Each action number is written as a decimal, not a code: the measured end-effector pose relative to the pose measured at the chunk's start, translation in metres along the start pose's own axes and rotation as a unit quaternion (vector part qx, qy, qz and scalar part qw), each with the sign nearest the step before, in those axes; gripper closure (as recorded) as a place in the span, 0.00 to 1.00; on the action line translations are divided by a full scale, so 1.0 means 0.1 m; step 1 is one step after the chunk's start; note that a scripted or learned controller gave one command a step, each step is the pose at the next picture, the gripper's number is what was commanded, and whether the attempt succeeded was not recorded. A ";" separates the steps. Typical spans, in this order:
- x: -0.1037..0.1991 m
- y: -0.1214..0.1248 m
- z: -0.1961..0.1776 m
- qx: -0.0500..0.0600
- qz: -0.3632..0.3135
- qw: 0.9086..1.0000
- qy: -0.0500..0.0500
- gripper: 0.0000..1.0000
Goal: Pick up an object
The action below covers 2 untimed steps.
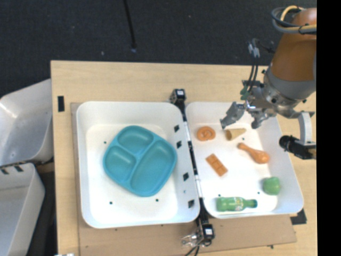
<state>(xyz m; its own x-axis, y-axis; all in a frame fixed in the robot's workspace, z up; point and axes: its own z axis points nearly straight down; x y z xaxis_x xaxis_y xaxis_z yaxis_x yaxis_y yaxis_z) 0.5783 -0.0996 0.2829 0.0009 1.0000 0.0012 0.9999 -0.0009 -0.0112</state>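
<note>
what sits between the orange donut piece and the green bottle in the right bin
In the camera view, an orange waffle-like block lies between the orange ring and the green bottle, apart from both, on the right bin floor.

Two white bins on the bench — left bin (85, 143), right bin (287, 167).

Left bin: one blue divided plate (139, 160), centred.

Right bin — six items: one orange ring (205, 134), one tan wedge (235, 134), one orange drumstick-shaped piece (253, 153), one orange waffle bar (216, 165), one green apple-like ball (272, 185), one green bottle (235, 203) along the near edge.
</note>
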 end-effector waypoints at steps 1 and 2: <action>0.00 0.02 -0.07 -0.006 -0.001 1.000 0.000 0.00; -0.07 -0.06 0.43 -0.004 0.000 1.000 -0.002 0.00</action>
<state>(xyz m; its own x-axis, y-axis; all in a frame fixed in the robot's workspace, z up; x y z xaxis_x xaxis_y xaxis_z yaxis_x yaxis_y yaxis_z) 0.5716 -0.1061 0.2402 0.0012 1.0000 -0.0020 1.0000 -0.0012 -0.0027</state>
